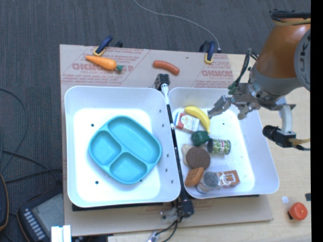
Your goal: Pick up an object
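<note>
Overhead, end effector (pixel 230 109) spread, nothing between fingers, above curved yellow banana (pixel 198 116), glossy white bin (pixel 262 155).

Arm comes in from the right, grey with that orange band sitting just above the wrist. The gripper (pixel 231 110) hangs low off the wrist, its two fingers (pixel 218 107) spread apart, nothing between them.

plate (pixel 125 148) light blue | banana (pixel 198 116) yellow | bins (pixel 81 96) white
</note>
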{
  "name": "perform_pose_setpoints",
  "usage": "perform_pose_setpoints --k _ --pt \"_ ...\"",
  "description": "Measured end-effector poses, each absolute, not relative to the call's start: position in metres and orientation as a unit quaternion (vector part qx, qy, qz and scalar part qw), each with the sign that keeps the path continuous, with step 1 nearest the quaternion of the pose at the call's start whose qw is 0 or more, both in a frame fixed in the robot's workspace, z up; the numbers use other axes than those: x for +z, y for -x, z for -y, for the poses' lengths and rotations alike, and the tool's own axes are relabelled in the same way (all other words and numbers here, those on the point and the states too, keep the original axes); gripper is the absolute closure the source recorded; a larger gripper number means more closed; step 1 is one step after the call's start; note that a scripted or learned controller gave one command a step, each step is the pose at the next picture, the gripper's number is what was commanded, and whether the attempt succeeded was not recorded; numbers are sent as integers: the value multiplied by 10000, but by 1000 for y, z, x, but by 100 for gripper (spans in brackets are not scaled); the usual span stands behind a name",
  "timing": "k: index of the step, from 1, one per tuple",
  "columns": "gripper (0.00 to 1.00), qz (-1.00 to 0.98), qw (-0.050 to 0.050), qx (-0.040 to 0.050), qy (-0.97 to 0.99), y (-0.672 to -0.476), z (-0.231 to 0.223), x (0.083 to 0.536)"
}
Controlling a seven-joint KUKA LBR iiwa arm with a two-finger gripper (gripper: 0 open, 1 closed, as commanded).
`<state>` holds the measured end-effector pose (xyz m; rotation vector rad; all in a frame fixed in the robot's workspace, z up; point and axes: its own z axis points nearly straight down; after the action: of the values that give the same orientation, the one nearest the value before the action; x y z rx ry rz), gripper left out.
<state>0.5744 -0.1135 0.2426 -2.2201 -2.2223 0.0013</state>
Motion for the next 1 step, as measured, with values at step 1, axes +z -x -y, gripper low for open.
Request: perform_pose_setpoints --k 1 --pt "0 7072 0 -1 7070 -570 139 103"
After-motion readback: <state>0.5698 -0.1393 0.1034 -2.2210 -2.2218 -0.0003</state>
